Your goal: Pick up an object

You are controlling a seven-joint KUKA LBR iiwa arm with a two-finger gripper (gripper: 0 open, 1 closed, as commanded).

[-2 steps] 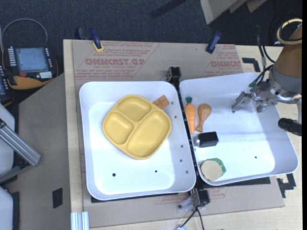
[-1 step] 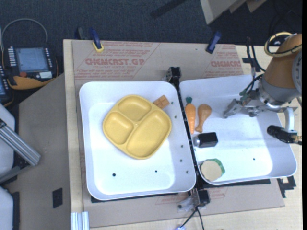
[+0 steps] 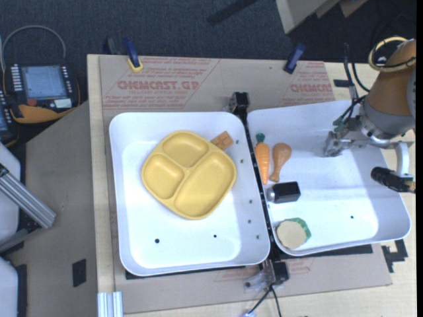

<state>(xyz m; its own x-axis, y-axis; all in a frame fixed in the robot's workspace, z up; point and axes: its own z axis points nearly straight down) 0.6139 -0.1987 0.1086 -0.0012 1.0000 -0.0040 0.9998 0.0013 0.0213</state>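
My gripper point(image 3: 336, 144) over right bin point(image 3: 370, 210) (grip state: can't tell); carrot point(image 3: 262, 162) and drumstick point(image 3: 280, 158) touching just beyond it, could snag both.

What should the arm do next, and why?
Probably move left and lower toward the black block. The end effector hangs over bare bin floor at the right bin, while the block, carrot and other items lie along that bin's left side.

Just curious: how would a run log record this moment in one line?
claw: over right bin, nothing held | carrot, black block: lying in bin | pick: not yet done
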